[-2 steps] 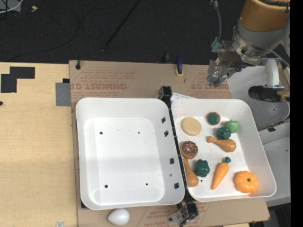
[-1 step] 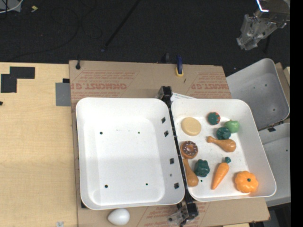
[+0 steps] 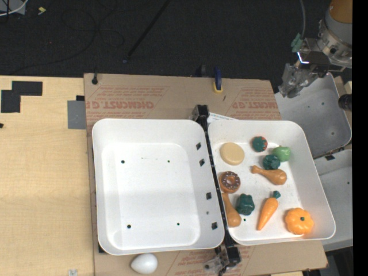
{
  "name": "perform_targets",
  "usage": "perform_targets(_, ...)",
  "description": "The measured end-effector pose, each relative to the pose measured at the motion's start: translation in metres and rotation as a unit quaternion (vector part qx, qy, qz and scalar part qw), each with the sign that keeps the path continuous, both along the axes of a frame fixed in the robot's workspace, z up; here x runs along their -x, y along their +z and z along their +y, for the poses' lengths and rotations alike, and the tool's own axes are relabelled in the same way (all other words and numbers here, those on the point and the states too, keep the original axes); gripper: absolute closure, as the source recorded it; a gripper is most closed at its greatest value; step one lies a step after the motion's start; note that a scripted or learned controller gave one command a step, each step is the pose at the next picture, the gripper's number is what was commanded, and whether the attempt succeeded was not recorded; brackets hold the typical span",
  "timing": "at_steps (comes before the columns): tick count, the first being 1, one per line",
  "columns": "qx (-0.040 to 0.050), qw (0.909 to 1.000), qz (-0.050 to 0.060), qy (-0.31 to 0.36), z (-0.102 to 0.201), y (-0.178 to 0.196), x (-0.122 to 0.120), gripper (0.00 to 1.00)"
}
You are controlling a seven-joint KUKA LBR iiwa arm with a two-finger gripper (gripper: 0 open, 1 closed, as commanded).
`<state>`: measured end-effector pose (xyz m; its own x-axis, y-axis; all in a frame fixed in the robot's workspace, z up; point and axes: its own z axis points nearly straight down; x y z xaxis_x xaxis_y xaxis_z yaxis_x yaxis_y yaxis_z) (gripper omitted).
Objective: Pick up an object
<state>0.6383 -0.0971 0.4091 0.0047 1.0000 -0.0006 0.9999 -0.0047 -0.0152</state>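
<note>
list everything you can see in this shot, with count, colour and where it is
bins: 2, white, side by side on the bench
toy carrot: 1, orange with green top, right bin, near front
toy pumpkin: 1, orange, right bin, front right corner
toy drumstick: 1, brown, right bin, middle
toy donut: 1, brown with sprinkles, right bin, left side
round biscuit: 1, beige, right bin, back left
dark green vegetable: 1, right bin, left of the carrot
light green piece: 1, right bin, back right
red and green piece: 1, right bin, back
egg: 1, white, on the bench in front of the left bin
gripper: 1, grey, above the bench beyond the right bin's back right corner
</note>
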Motion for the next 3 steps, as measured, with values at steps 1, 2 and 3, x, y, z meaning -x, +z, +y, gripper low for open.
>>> perform_targets(1, 0.0002, 0.9999, -0.011, 0.003, 0.016, 0.094, -0.006, 1.0)
perform_targets(2, -0.0006, 1.0, -0.001, 0.001, -0.015, -0.021, -0.005, 1.0)
perform_targets(3, -0.0013, 1.0, -0.001, 0.003, -0.005, -0.193, -0.004, 1.0)
